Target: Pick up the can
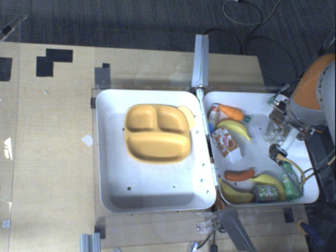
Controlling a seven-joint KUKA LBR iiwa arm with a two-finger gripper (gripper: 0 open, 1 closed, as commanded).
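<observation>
Nearest the lens, along the front wall of the right-hand shallow white bin (310, 196), lies the small green-labelled metal can (265, 192) on its side, wedged between two ripe yellow bananas (239, 192) and touching a green plastic bottle (290, 185) on its right. Just behind them rests a short red sausage-shaped toy (240, 175). Nothing has lifted the can; it sits on the bin floor, so the whole pick is left to do.

Farther back, the tool (280, 136) hangs over the bin's right side, near the can but apart from it; whether its tips are spread or closed I cannot tell.

Beyond lie a white snack carton (226, 142), another banana (235, 128) and an orange carrot (231, 112). Left, the other white bin (110, 156) holds a yellow divided tray (156, 132) on the wooden table (47, 140).
</observation>
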